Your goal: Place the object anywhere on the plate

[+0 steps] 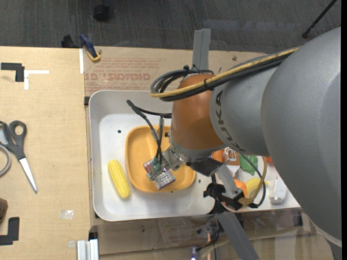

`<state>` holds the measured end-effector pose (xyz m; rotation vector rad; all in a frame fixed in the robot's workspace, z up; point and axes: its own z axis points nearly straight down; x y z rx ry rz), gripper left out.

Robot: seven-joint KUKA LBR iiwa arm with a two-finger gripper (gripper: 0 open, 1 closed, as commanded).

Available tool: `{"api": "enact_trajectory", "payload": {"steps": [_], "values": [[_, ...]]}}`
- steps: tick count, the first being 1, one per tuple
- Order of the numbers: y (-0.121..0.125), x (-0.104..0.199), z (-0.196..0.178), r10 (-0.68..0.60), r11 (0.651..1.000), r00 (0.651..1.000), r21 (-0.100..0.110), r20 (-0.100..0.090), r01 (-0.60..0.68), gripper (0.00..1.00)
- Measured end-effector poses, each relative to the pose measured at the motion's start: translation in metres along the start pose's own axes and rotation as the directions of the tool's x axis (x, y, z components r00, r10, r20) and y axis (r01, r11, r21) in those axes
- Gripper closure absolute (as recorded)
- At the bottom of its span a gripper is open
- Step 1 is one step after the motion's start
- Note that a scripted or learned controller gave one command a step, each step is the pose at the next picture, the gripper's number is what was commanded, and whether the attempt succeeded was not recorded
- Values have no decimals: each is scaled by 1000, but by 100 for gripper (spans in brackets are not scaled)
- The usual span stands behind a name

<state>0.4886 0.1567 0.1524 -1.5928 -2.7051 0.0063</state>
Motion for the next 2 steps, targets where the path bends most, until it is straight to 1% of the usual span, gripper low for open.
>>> {"api": "enact_trajectory", "payload": {"steps": [1,2], "values": [[15,48,-122,-601,799,799,-3,3,601,100],[-18,-12,-184,-691,723,723,-3,6,691,100]]}}
